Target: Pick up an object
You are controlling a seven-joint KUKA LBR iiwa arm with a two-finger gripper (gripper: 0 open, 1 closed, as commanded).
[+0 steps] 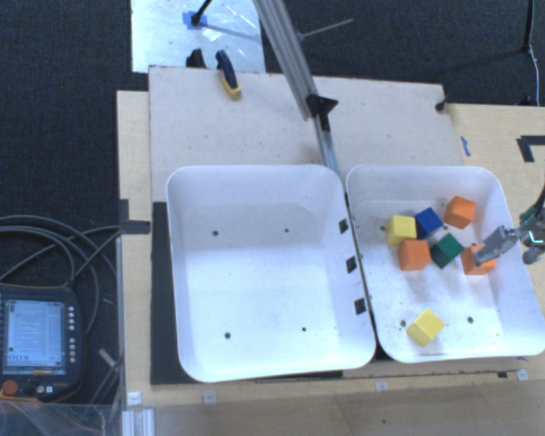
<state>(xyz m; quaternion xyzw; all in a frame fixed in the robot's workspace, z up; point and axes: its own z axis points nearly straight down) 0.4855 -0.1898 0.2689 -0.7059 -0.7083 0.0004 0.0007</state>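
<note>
The pincer is seen low in the right bin, at an orange cube; whether it is pinching cannot be told. The cube should be centred before lifting straight up.

This is a robotics lab or test cell, not a home. A bare plywood bench stands on dark carpet and carries two shallow white bins set side by side, with black clips along their shared edge. A robot teach pendant with a lit screen lies on the floor, far to the left of the gripper's fingers, its thick black cables looping over the carpet. An aluminium pole rises slantwise from the bench, well up and left of the fingers. Small coloured test cubes lie just left of the fingers.
</note>
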